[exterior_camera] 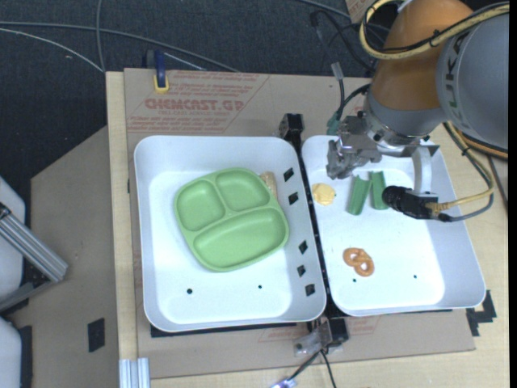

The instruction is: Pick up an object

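Observation:
My gripper [346, 165] hangs low over the back of the right bin [452, 289], its dark fingers pointing down at the bin's far left part. Two green sticks [358, 195] lie side by side just in front and to the right of it. A small yellow piece [324, 194] rests on the bin floor just in front and to the left of the gripper. A brown pretzel [359, 261] lies nearer the front of the same bin. Nothing shows between the fingers.
The left bin [153, 241] holds a green divided plate [232, 217] with a tan item [268, 184] at its far right edge. A black divider [303, 208] runs between the bins. Cables [452, 204] trail from the arm over the right bin's back right.

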Controlling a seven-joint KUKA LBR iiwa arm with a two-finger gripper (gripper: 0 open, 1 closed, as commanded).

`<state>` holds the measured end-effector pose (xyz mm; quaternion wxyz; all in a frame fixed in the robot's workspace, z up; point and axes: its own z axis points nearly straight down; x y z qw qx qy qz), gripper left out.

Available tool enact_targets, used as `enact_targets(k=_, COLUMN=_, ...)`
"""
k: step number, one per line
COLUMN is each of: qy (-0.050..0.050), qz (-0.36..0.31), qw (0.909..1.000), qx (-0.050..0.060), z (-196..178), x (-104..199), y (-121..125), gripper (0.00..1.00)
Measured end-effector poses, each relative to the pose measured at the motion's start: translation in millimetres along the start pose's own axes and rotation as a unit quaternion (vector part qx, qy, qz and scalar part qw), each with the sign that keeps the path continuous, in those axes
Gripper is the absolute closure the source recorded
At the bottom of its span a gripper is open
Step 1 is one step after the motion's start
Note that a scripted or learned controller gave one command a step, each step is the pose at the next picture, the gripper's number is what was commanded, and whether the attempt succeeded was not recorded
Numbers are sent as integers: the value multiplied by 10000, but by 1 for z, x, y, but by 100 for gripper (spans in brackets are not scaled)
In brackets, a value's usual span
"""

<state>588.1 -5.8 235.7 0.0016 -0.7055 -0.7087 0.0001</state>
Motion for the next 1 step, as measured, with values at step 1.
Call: enact_targets(k=1, qy=-2, qz=0, qw=10000, qx=8, z=12, x=51, y=-13, gripper=100)
